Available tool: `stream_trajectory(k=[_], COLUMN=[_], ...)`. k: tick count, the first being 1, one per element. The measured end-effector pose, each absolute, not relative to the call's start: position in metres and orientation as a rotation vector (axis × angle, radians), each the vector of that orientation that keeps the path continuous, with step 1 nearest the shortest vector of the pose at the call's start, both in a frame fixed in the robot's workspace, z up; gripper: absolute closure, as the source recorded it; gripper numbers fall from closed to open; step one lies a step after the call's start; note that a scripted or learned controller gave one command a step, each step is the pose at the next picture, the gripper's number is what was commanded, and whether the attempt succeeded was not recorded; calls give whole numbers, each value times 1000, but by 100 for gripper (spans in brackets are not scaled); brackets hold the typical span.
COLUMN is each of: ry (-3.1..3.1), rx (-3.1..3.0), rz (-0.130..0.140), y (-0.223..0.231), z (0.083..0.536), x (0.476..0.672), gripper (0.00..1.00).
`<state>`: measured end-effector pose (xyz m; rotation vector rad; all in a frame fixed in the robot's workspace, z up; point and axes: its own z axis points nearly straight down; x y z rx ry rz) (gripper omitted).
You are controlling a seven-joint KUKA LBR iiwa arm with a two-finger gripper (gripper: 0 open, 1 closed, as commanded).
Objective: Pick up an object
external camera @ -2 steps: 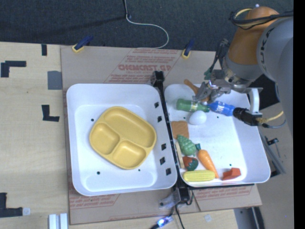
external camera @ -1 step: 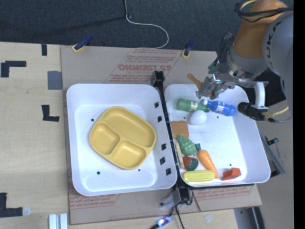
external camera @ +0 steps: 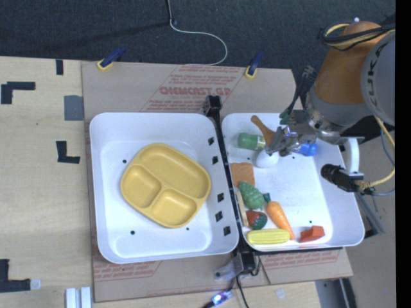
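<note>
- We see the gripper (external camera: 280,144) low in the right bin (external camera: 334,204), over a white piece (external camera: 266,159); we cannot tell its state.
- Smooth toy carrot (external camera: 279,214) and corn (external camera: 268,237) lie at 6 o'clock.
- The left bin (external camera: 109,172) holds a glossy yellow tray (external camera: 165,184).

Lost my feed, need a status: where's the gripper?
Gripper low in right bin, far end. Green item, white piece, blue piece crowd it. Nothing seen held.
</note>
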<state>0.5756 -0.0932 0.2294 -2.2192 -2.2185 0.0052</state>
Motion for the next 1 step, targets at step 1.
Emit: stream_trajectory(k=[1], ry=[-2219], rx=[-2218], rz=[5], y=[-74], z=[234], x=[523], gripper=[100])
